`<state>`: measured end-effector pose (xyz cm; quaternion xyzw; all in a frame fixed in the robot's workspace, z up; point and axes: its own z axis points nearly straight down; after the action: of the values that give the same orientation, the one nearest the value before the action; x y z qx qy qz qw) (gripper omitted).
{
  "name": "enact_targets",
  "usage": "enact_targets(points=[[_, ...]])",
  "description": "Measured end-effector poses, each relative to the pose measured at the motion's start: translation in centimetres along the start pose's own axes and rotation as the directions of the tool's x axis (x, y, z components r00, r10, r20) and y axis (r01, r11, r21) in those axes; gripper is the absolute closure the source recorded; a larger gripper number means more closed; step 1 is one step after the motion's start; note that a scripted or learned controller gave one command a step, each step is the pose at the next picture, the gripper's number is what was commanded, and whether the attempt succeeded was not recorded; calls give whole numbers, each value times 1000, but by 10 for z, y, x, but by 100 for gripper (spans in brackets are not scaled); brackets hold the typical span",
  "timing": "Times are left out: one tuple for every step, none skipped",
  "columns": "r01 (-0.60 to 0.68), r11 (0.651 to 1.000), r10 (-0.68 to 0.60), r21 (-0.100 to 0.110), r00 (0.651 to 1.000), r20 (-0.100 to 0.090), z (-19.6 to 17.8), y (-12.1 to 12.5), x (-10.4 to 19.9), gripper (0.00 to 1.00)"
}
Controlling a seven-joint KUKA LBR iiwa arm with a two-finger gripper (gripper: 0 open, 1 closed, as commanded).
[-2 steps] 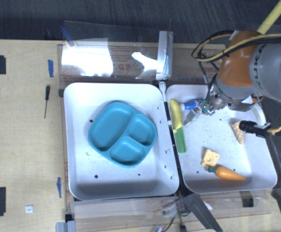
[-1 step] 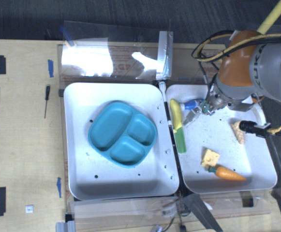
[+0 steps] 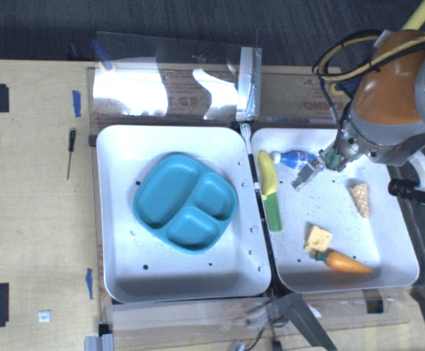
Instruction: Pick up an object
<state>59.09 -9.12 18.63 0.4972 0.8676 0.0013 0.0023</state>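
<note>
Bins: two, white and
Blue tray: one
Carrot: one
Cheese: one
Banana: one
Green stick: one
Blue tube: one
Cone: one

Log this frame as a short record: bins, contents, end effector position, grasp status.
left bin: blue divided plate
right bin: corn cob, blue tube, cheese wedge, carrot, beige cone-shaped piece
end effector: low over right bin, beside the blue tube
grasp status: nothing visibly between the fingers
</note>
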Motion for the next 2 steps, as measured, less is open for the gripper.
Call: enact_targets(points=[[-163, 987, 163, 7, 987, -1, 36, -21, -80, 0], [-198, 980, 198, -1, 980, -3, 92, -63, -103, 0]])
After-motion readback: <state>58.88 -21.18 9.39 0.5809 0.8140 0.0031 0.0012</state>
